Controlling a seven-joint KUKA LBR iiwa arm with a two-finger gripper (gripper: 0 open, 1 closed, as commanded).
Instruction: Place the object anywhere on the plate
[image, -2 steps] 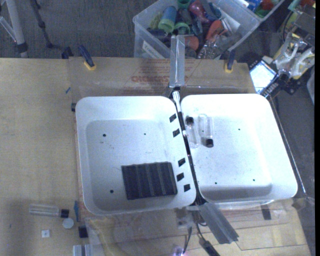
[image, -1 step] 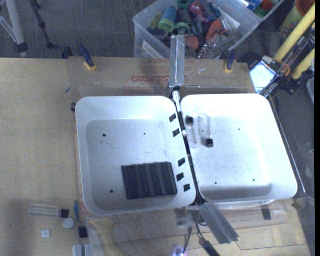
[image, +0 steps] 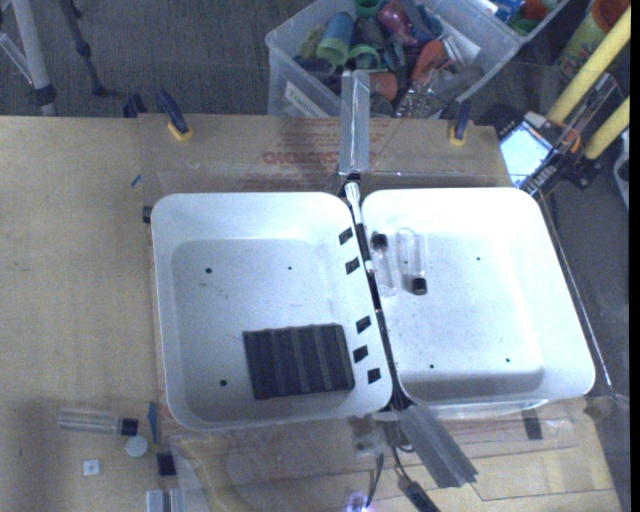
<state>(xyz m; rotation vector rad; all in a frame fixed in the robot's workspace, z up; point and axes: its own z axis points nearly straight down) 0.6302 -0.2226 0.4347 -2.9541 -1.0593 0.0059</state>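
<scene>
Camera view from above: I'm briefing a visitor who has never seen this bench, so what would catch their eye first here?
Two shallow white bins sit side by side: the left bin and the right bin. A dark ribbed plate lies flat on the left bin's floor, near its front. In the right bin, close to the divider, lie two small clear tubes with dark caps. Behind the bins, a clear tub holds colourful odds and ends.

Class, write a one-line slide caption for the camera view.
Two white bins side by side: a dark ridged plate in the left one, two clear black-capped tubes in the right.
</scene>
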